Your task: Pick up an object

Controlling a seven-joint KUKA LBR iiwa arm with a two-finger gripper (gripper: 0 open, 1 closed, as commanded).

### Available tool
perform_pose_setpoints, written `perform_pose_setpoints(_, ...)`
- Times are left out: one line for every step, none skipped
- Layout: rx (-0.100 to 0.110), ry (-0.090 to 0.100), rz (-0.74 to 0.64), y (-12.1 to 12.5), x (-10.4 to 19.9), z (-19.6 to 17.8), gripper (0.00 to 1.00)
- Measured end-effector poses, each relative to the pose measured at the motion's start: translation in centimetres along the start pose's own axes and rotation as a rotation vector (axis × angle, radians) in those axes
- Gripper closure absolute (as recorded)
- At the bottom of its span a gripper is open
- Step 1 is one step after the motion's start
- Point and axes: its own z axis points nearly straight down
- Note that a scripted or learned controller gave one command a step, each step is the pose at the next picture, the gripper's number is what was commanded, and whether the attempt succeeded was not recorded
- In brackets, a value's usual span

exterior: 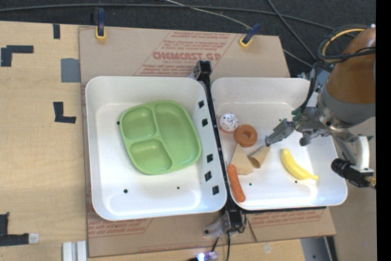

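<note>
White right bin (317, 192) holds pickable clutter: doughnut (247, 135), banana (297, 166), cone (258, 158), carrot (236, 183), small ball (228, 122). Claw (276, 136) hangs low just right of doughnut, nothing between fingers; looks spread, likely lining up a grab. Green plate (160, 137) alone in left bin (104, 192).

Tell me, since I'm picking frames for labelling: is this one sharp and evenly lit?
Camera view: light is even and soft, with faint shadows under the green plate and banana; the white bins look bright, without hard glare; the gripper and small toys are slightly soft.
</note>
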Motion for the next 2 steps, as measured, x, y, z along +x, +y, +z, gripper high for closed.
perform_pose_setpoints(-0.012,-0.002,-0.004,0.3,0.0,-0.6,0.0)
perform_pose_setpoints(-0.008,-0.001,-0.004,1.0,0.6,5.3,0.0)
